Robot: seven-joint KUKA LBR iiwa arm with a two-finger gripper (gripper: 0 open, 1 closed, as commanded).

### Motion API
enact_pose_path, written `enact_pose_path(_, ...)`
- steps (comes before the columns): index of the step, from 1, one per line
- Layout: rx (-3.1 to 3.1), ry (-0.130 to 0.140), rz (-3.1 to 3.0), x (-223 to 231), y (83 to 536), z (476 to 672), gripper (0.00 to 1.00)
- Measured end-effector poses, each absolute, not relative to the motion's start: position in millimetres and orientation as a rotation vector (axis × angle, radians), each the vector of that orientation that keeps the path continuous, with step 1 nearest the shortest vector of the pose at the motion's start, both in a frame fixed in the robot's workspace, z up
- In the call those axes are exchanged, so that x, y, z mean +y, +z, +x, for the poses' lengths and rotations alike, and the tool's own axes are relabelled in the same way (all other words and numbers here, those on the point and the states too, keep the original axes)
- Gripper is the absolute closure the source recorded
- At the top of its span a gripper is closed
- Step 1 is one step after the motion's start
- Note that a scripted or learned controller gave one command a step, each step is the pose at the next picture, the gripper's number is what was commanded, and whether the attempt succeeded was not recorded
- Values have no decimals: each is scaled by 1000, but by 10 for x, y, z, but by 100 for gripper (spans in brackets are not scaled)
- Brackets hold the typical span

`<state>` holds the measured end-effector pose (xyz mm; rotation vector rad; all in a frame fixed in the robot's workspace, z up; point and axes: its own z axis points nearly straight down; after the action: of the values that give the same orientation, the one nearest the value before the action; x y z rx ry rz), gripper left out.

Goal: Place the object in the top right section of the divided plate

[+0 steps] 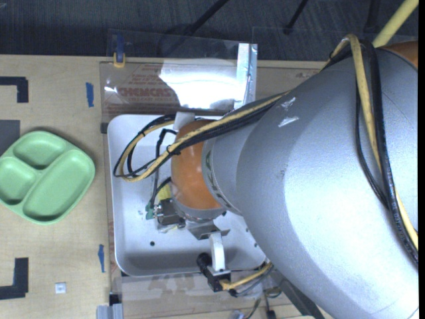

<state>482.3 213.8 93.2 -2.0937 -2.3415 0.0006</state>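
The large grey arm filled the near right of the camera view, reaching leftward over the white bin, with its orange band directly above the bin's middle. Yellow and black cables looped from the band out over the bin's upper left part. Below the band, the wrist hardware and a white bracket hung over the bin's lower half. The arm hid the gripper, so whether it was released, clenched or grasping anything could not be told, and any object in the bin under the arm was hidden too. Well to the left of the bin, the green divided plate lay on the wooden bench. Beyond the bin's far edge stood a clear plastic panel.
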Motion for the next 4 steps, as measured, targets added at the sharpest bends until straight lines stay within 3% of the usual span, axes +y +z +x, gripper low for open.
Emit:
enact_pose_path(1,-2477,1,-1932,2139,1571,4791,100)
enact_pose_path(2,-2477,1,-1932,2139,1572,4791,0)
enact_pose_path(4,-2477,1,-1932,2139,1572,4791,0)
